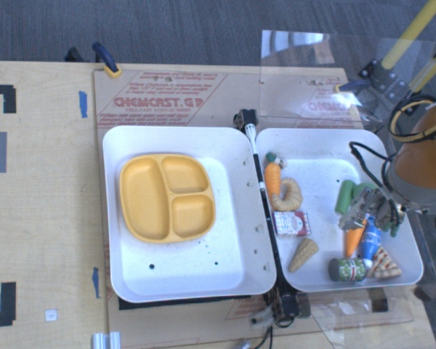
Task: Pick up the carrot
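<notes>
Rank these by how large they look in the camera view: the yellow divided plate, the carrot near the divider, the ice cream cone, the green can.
1. yellow divided plate, clearly largest
2. carrot
3. ice cream cone and green can look alike; no ranking between them

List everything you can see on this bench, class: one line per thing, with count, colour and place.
Bins: 2, white, side by side.
Tray: 1, yellow, three compartments, left bin.
Carrots: 2, orange; one at right bin's left edge, one under gripper.
Doughnut: 1, tan, beside left carrot.
Packet: 1, red-white, right bin centre.
Cone: 1, tan, below packet.
Can: 1, green, front.
Pizza slice: 1, front right.
Gripper: 1, grey, over right bin.
</notes>
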Motion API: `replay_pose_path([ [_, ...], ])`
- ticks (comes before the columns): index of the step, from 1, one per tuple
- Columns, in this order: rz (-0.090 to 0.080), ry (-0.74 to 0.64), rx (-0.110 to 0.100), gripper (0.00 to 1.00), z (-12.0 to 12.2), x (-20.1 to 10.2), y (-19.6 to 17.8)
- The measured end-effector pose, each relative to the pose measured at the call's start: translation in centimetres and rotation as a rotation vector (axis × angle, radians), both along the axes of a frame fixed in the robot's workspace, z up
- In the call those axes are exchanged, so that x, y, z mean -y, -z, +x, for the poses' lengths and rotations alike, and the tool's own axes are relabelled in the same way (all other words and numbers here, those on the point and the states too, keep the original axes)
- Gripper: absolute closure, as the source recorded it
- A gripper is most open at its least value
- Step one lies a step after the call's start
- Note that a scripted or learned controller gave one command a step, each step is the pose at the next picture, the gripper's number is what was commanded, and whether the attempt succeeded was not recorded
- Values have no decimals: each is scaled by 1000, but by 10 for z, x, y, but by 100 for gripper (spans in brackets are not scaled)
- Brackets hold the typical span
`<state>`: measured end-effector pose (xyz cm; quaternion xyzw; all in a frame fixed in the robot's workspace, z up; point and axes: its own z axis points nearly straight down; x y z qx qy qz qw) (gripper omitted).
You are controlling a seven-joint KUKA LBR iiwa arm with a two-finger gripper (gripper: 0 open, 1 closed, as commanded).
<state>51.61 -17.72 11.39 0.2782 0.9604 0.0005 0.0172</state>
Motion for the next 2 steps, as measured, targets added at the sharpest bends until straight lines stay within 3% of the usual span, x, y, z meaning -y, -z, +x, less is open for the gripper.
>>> replay_pose_path([
  [1, -16, -640, -11, 100, -28, -10, 21],
  [2, -7, -791, -23, 100, 11, -84, -14],
])
